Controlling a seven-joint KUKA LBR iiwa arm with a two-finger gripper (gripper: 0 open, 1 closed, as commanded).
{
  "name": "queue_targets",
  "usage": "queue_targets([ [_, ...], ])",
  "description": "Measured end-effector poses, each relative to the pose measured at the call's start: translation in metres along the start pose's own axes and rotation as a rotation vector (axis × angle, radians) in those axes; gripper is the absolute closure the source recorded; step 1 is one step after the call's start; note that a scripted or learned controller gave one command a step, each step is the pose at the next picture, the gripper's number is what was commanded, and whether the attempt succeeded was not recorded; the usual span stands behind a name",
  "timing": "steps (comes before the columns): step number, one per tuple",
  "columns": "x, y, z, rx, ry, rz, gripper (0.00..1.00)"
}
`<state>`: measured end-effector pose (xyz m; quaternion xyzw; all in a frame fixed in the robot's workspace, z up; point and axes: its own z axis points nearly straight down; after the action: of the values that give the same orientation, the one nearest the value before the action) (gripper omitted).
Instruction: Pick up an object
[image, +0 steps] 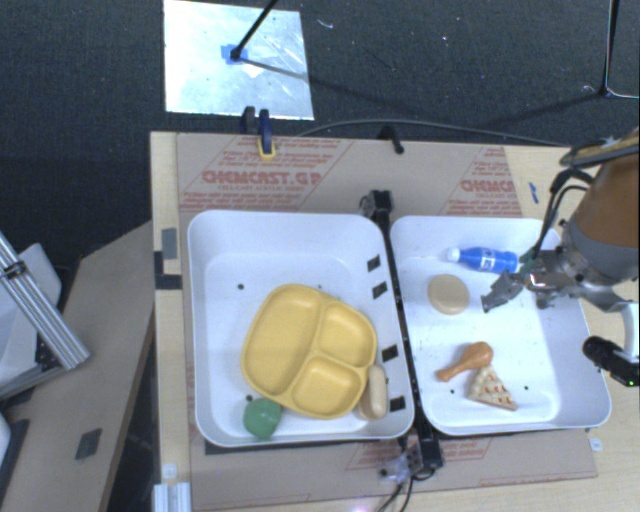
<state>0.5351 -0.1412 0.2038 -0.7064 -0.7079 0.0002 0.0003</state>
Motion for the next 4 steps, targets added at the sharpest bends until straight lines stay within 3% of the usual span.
queue_targets([
  [2, 0.019, -0.006, 0.104, 0.002, 0.001, 0.001, 0.00],
  [3, 0.018, -0.004, 0.090, -0.004, -0.001, 0.001, 1.00],
  [4, 0.010, -0.008, 0.043, -0.006, -0.002, 0.002, 1.00],
])
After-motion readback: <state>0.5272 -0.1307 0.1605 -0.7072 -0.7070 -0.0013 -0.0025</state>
